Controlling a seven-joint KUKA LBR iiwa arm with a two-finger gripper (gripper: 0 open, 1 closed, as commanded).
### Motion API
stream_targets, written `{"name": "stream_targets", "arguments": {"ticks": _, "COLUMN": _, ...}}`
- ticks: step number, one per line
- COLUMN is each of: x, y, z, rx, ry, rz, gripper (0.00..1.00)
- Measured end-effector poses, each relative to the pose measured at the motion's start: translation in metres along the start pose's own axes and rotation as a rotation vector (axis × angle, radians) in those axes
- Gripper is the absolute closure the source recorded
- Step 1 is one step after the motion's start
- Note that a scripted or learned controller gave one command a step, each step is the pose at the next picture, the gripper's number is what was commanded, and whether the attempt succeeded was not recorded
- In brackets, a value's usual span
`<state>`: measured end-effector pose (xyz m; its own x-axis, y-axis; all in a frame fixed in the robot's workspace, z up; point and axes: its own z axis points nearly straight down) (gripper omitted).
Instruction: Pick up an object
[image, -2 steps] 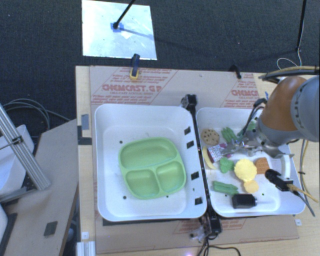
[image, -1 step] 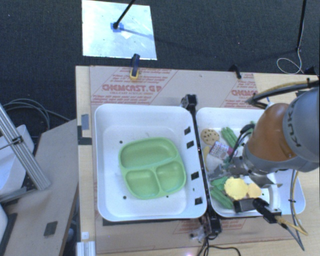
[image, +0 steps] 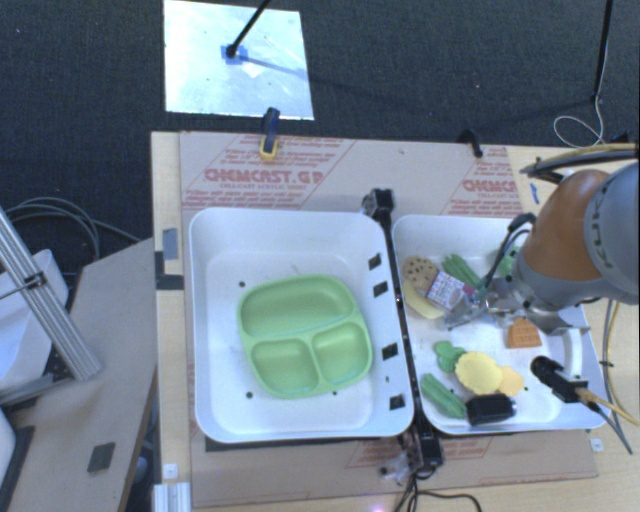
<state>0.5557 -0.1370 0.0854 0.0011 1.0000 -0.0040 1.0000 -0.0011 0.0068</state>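
Objects crowd the right-hand bin at the frame's right; the tool hangs low over a small patterned packet, seemingly lined up to grasp it; its grip cannot be judged.

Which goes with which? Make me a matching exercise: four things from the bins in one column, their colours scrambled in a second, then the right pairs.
Things:
1. Divided tray in the left bin
2. Round lumpy toy near the right bin's front
3. Small triangular piece beside the gripper
4. Blocky item at the right bin's front edge

Colours:
A. Black
B. Orange
C. Light green
D. Yellow

Pairs: 1-C, 2-D, 3-B, 4-A
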Motion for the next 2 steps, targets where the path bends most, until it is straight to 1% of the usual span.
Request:
{"name": "stream_targets", "arguments": {"ticks": 1, "x": 0.022, "y": -0.064, "z": 0.001, "rx": 0.010, "ry": 0.006, "rz": -0.001, "gripper": 0.00}}
{"name": "stream_targets", "arguments": {"ticks": 2, "x": 0.114, "y": -0.065, "z": -0.201, "rx": -0.013, "ry": 0.007, "rz": -0.015, "gripper": 0.00}}
